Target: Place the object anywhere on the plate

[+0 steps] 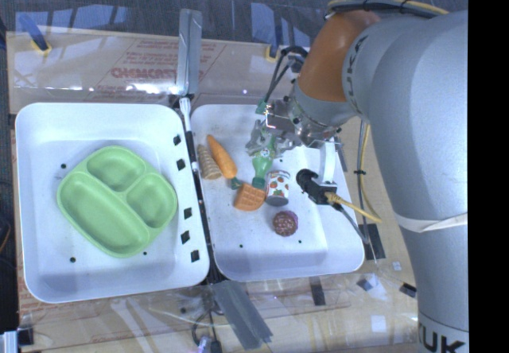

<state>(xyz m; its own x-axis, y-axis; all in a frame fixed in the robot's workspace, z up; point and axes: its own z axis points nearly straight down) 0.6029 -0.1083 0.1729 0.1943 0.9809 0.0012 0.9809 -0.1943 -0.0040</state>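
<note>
Green and split into three sections, the plate (115, 199) lies in the left bin (48, 264) with nothing on it, so the placing is not yet done. The step in hand looks like the pick. The tool (266, 139) hangs low over the far part of the right bin (238, 252), just above a small green object (262, 163), probably its target. Whether the tool is open or closed on it I cannot tell from this slant. The next move calls for a secure lift, then a carry left over the walls between the bins. The right bin also holds a carrot (222, 156), a tan ribbed piece (208, 162) just left of it, an orange wedge (249, 198), a small can (277, 186) and, nearest, a brown round piece (285, 223).
</note>
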